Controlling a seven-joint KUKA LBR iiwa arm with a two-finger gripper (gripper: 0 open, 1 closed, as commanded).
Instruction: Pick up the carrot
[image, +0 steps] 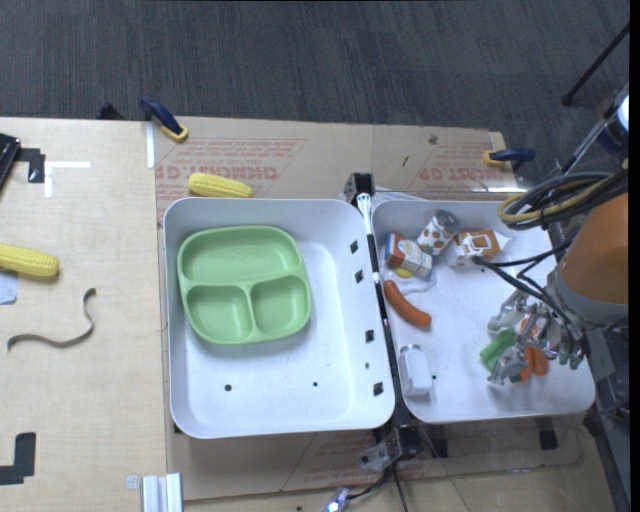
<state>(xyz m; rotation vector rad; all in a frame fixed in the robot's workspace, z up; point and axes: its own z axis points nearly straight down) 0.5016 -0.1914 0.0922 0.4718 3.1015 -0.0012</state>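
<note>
The carrot (497, 351) lies at the right end of the right bin (455, 395). Its green top points left and its small orange body (538, 362) shows partly beneath the metal of the gripper. My gripper (527, 338) hangs straight over the carrot, low in the bin, with the grey arm and its orange band (604, 250) reaching in from the right. The gripper's metal parts hide most of the carrot.
In the right bin, an orange-red sausage (408, 304) lies at the left, small food cartons (410, 257) and a can (436, 233) at the back, and a white block (414, 368) near the front. The left bin holds a green divided plate (243, 283). Corn cobs (219, 185) lie outside the bins.
</note>
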